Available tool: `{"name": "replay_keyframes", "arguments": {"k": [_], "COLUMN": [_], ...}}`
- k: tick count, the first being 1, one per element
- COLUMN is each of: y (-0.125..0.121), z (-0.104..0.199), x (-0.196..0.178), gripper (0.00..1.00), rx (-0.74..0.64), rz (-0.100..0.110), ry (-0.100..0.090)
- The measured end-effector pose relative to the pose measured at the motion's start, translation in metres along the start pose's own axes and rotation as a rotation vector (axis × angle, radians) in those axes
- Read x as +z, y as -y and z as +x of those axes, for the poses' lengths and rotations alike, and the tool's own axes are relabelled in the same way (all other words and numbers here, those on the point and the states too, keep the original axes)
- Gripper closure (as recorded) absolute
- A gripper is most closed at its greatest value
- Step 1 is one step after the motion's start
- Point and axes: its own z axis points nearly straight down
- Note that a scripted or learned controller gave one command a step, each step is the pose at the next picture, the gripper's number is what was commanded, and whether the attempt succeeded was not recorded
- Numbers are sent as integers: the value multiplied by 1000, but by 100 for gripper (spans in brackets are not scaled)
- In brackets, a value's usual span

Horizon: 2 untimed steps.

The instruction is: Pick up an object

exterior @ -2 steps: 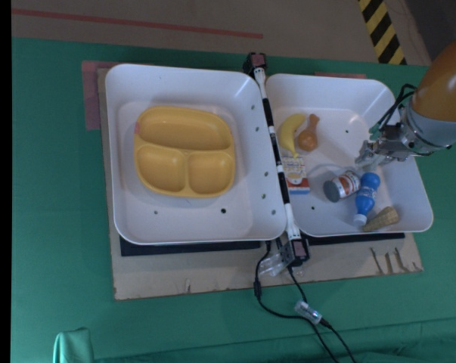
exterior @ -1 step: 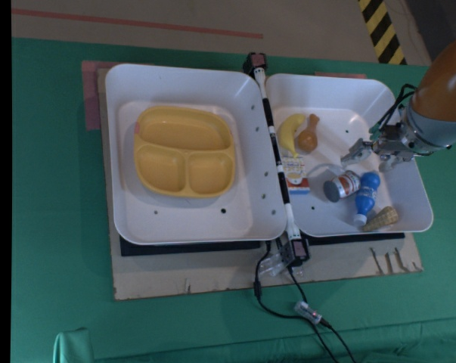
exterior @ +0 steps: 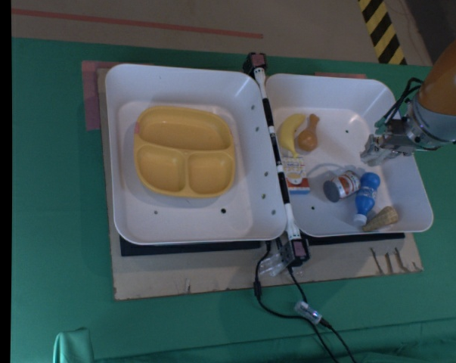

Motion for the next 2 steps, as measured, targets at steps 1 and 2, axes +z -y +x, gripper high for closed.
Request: {"name": "replay_keyframes", "arguments": {"k": [1,2], "y": [-81,-81], "z": [78,77], "x": [15,15], "gripper": [100,0], "rx": [-18,-18], "rz": [38,38], "ry": [-23,-22]}}
